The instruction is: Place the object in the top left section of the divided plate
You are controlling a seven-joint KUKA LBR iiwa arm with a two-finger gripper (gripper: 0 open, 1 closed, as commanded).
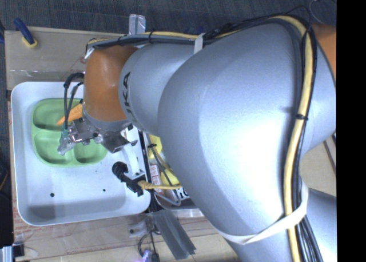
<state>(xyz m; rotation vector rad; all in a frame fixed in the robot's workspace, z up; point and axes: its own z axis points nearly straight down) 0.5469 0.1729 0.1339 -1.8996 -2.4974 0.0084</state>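
A green divided plate [48,141] lies in the left white bin [34,198], near its upper left. An orange object [68,115] rests in the plate's upper section, partly hidden by the arm. My gripper [66,142] hangs over the plate's middle, just below the orange object, its metal fingers [63,146] pointing down at the divider. The big grey arm with its orange band covers the plate's right side.
The arm hides the right bin almost wholly. The left bin's lower floor [68,195] is bare white with small dark specks. A blue and yellow clamp [24,32] sits on the bench's top left corner.
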